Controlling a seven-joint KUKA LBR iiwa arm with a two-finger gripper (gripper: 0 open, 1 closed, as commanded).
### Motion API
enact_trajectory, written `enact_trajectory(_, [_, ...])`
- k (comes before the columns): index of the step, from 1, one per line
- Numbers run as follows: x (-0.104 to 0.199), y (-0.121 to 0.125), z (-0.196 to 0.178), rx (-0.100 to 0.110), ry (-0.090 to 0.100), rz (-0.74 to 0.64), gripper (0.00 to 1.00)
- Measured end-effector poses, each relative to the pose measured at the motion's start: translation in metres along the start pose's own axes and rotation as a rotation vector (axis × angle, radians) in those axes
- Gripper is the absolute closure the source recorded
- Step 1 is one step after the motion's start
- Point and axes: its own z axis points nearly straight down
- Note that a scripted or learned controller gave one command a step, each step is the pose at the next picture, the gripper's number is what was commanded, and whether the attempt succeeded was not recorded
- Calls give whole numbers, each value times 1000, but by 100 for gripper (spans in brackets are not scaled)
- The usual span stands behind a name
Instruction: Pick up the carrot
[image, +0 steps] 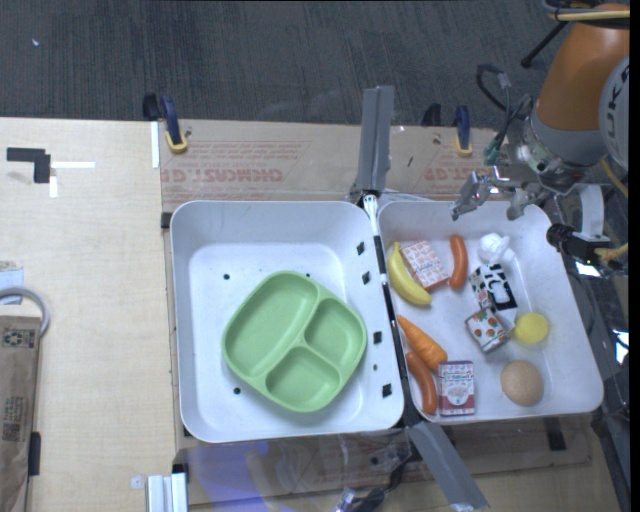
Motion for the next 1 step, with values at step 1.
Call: enact_trajectory(1, [0, 0, -7, 3, -1, -2, 100])
